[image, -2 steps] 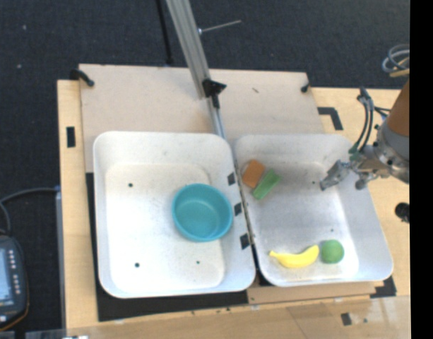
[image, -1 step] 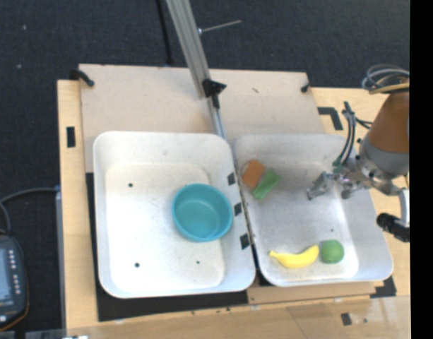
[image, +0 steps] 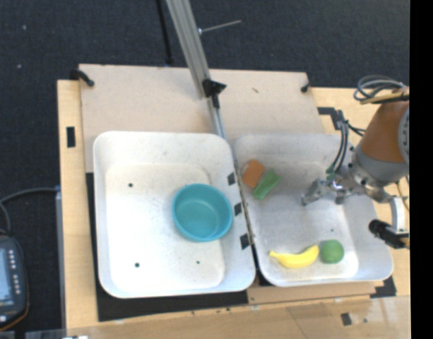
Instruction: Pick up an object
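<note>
In the right bin lie an orange block with a green block touching it at the far left. A yellow banana and a green ball rest near the front wall. A blue bowl sits upright in the left bin. My gripper hangs over the bare middle of the right bin, to the right of the two blocks and above the banana in the picture. Its fingers stand open with nothing between them.
A slanted metal pole rises from the back between the bins. The bins' shared walls meet in the middle. A screen device sits off the bench at the left.
</note>
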Controlling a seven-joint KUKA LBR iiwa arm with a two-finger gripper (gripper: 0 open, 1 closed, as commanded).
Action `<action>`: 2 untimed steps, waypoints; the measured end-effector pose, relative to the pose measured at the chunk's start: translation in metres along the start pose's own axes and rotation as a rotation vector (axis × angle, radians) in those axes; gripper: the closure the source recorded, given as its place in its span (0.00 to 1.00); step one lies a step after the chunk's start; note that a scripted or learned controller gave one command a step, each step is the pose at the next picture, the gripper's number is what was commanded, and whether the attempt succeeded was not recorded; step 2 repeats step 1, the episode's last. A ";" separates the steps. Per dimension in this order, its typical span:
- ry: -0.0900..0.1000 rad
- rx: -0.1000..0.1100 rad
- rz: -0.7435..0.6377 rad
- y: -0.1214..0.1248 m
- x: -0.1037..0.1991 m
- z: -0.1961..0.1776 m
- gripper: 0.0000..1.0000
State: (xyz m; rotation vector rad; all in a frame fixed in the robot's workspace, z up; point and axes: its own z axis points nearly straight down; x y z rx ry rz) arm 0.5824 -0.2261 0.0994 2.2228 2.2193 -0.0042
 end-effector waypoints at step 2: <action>-0.001 -0.007 0.001 0.002 -0.001 -0.013 1.00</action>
